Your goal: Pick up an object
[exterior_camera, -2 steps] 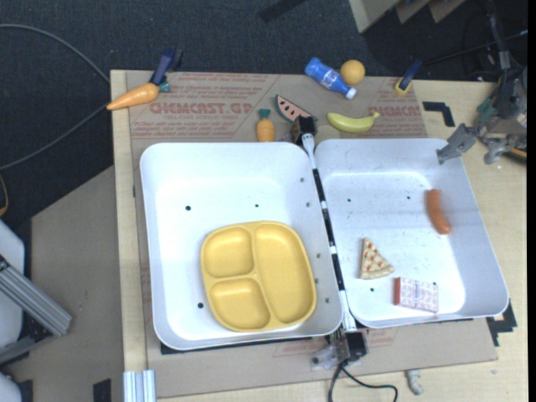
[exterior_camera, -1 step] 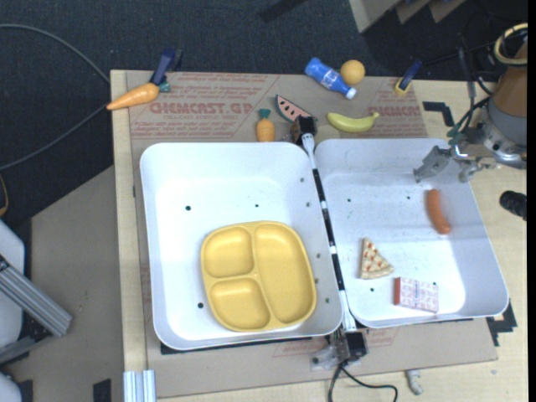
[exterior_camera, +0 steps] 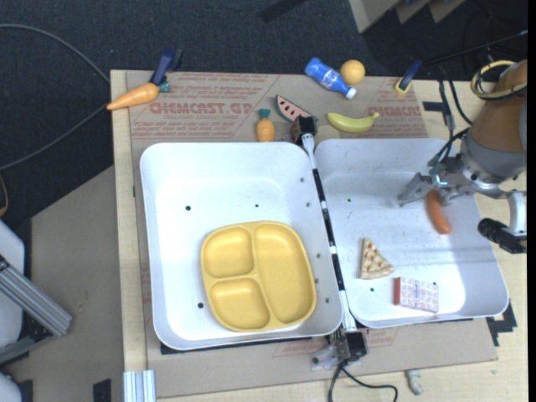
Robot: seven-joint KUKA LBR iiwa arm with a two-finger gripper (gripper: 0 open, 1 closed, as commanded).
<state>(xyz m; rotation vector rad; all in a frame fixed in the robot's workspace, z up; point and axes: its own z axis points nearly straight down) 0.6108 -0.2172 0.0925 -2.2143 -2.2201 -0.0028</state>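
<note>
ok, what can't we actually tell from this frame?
- Tool, camera view: whether it grips the orange sausage; the fingers blur into it.
- Arm: cut off by the right edge.
- Pink patterned block: print too small to read.
- Bench print behind the bins: partly hidden by the banana and watermelon slice.
- Clip under the bins' front edge: too small to identify.
</note>
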